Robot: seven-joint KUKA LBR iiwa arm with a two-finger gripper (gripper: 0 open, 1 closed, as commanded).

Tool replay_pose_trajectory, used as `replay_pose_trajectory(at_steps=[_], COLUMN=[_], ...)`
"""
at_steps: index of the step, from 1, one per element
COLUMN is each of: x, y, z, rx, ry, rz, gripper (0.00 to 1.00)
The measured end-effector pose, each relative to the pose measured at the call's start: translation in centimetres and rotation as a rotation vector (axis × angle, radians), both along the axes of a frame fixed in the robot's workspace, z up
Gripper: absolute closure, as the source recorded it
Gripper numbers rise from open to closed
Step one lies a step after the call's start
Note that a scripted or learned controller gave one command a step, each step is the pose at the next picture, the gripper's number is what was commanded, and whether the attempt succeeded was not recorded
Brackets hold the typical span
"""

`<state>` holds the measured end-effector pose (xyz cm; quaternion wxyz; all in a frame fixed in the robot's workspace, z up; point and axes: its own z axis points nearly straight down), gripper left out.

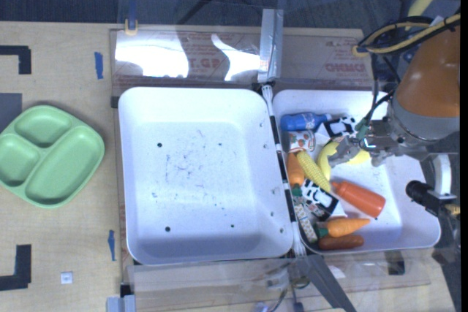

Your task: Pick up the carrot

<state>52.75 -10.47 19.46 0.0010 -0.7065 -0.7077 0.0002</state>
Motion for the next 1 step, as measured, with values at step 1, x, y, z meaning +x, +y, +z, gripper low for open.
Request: replay_pose_trajectory(at_steps=[1], x=[-0.54], y=[-7.19], z=[-3.44], rx=[0.000], ry=[-0.001], rz=[-0.014], gripper=[0.00])
